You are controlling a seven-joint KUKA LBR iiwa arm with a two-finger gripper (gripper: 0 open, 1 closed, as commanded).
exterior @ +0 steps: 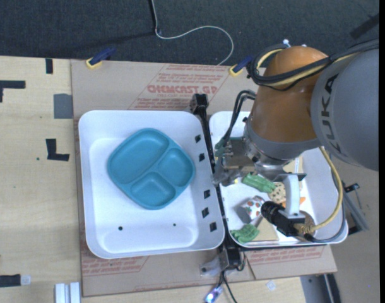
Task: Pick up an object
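My gripper [229,166] hangs low over the left side of the right bin [329,169], under the big grey and orange wrist that hides much of that bin. Just right of it lies a green piece [263,184]. Closer to the front are a grey and white object [250,208] and a second green piece [245,234] at the front rim. A white stick with an orange tip [293,196] and a small spotted thing [278,193] lie further right. I see nothing between the gripper and these objects.
The left bin [94,169] holds a blue divided plate [151,168]. A black divider [206,163] runs between the two bins. Both bins sit on a cardboard sheet [117,81], and a white cable [192,33] loops behind it.
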